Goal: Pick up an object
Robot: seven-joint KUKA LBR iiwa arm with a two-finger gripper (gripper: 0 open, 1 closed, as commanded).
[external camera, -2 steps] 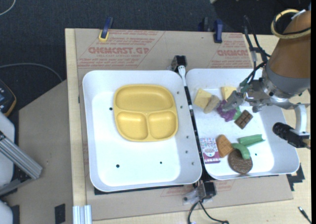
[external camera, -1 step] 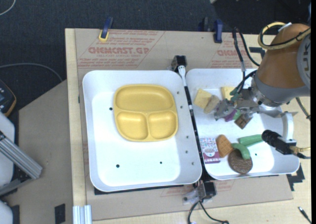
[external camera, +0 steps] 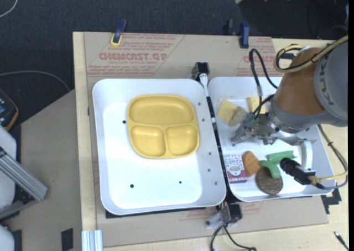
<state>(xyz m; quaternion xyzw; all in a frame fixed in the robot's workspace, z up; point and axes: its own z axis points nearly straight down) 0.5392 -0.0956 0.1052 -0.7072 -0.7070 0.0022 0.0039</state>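
Observation:
My gripper [external camera: 247,131] hangs low over the middle of the right bin [external camera: 310,190], with the grey arm and its orange band reaching in from the right. Just up and left of it lies a pale yellow wedge [external camera: 227,110], and a smaller pale yellow piece [external camera: 253,103] lies behind it. Toward the bin's front lie an orange oval piece [external camera: 251,162], a brown round piece [external camera: 269,183], a green piece [external camera: 278,157] and a small printed packet [external camera: 236,167]. Nothing visibly hangs from the gripper.
The left bin [external camera: 110,150] holds a yellow divided plate [external camera: 163,124] in its back half. A black clip [external camera: 201,70] sits at the back where the two bins meet. Brown board surrounds both bins.

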